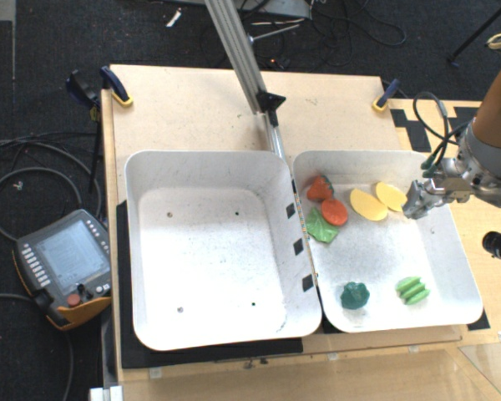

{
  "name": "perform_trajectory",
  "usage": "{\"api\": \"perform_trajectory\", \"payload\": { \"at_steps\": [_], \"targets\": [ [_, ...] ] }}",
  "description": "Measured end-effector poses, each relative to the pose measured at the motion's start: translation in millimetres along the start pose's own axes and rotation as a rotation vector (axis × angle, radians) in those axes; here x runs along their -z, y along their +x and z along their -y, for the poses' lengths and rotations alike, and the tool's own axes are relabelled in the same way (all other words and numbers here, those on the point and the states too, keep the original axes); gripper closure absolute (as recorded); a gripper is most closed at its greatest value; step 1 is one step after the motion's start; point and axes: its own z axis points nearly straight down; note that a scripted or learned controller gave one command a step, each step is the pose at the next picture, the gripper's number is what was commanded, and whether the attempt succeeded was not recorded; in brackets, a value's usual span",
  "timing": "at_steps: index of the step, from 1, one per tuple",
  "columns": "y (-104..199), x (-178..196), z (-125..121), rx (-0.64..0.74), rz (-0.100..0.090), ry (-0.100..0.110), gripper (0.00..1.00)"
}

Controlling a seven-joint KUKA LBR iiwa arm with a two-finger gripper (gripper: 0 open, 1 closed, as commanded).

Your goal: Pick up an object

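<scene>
Gripper (417, 204) hangs over the right bin (451, 249), and I cannot tell its state. Nearest is the yellow piece (391, 195), just beside it at nine o'clock. Its long side runs from ten o'clock to four o'clock.

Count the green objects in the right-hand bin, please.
3. A light green piece lies by the left wall beside the red items, a dark green lump sits near the front edge, and a ridged green piece lies to its right.
</scene>
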Motion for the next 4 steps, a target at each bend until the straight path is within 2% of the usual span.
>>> {"api": "perform_trajectory", "payload": {
  "at_steps": [2,3,4],
  "targets": [
    [107,-7,-11,0.002,0.000,-0.001,1.00],
    [160,-2,-5,0.002,-0.001,0.000,1.00],
    [203,-14,3,0.001,0.000,0.002,1.00]
  ]
}}
